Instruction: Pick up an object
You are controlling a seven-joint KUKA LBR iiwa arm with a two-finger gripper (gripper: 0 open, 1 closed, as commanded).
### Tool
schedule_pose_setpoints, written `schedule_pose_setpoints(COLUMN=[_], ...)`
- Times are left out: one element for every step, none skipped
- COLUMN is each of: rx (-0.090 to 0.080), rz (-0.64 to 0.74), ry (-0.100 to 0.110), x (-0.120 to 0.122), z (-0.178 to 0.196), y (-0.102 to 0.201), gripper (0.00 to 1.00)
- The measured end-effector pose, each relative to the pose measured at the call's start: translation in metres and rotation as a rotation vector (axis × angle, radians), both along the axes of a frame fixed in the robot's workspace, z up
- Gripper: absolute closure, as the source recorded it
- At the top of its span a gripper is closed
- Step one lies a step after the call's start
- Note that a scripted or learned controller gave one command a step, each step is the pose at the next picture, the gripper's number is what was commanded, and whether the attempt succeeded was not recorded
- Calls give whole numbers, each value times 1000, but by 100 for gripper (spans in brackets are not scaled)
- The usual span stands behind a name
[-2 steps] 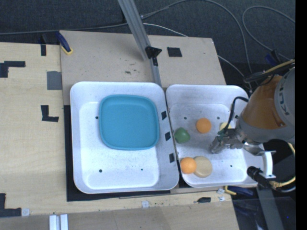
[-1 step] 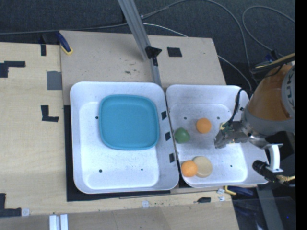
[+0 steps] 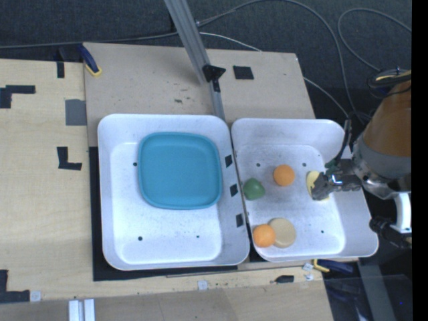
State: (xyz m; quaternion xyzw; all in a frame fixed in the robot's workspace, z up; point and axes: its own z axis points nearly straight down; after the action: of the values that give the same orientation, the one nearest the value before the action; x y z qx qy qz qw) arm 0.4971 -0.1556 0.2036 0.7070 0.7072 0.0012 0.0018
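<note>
While the arm (image 3: 391, 136) reaches in from the right, its tool (image 3: 324, 184) sits low over the right bin (image 3: 354, 243), near that bin's right wall and about halfway down it; whether the tool is apart or together I cannot tell, since the dark metal there blurs into one mass. A small yellow thing (image 3: 312, 178) lies touching or just beside the tool's left edge, partly hidden by it; this looks the likeliest thing to be picked, though nothing shows it gripped. The other candidates all lie to the tool's left: an orange ball (image 3: 283, 175) near, almost level with the tool; a green ball (image 3: 253, 189) farther left, by the bin's left wall; a second orange ball (image 3: 263, 235) touching a pale disc (image 3: 283, 232), down toward the near edge. None has a clear long axis. The left bin (image 3: 114, 246) holds a blue plate (image 3: 179, 170), well apart from the tool; both bins rest on the table (image 3: 40, 212).
</note>
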Motion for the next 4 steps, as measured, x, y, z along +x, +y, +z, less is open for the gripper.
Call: schedule_pose_setpoints(rx=[0,2,2,2], rz=[1,5,4,5], ry=[-1,5,6,6], x=[2,29,45,57], z=[62,51,34,26], y=[2,55,107,163], gripper=[100,100,100,100])
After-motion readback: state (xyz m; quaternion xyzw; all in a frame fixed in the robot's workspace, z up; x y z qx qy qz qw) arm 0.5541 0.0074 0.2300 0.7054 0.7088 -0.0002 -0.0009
